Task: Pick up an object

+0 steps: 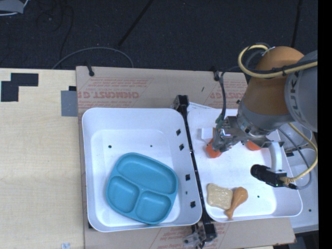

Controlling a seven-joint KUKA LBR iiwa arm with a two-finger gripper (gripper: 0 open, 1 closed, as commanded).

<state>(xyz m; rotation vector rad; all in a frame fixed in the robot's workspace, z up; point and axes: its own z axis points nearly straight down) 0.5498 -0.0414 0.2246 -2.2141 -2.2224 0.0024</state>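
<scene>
Orange obj (213,150) in rt bin (290,209) | gripper (220,139) just above/touching it, claw state: can't tell | risk: off-centre contact, obj slips aside; toast (219,195) + drumstick (236,199) nearby.

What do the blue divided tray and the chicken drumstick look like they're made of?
Blue divided tray: probably moulded plastic, with a uniform colour, soft sheen and rounded compartment edges. Chicken drumstick: likely toy plastic or rubber, with a smooth, even tan surface; the view leaves the exact material open.
</scene>
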